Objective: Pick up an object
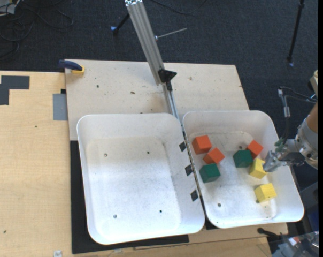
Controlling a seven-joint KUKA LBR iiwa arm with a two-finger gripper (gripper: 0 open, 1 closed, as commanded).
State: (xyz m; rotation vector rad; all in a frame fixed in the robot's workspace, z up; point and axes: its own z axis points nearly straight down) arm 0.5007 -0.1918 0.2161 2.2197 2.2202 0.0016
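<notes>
holding three orange blocks, two green, two yellow; pincer grip unclear

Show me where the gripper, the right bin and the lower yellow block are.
gripper (269,162): camera view, between its fingertips.
right bin (225,115): camera view, far rim.
lower yellow block (265,192): camera view, top face.

Even, bright overhead light; white bins near blown out, soft shadows only. Floor toward 12 o'clock dim. Low res, slightly soft overall.
</notes>
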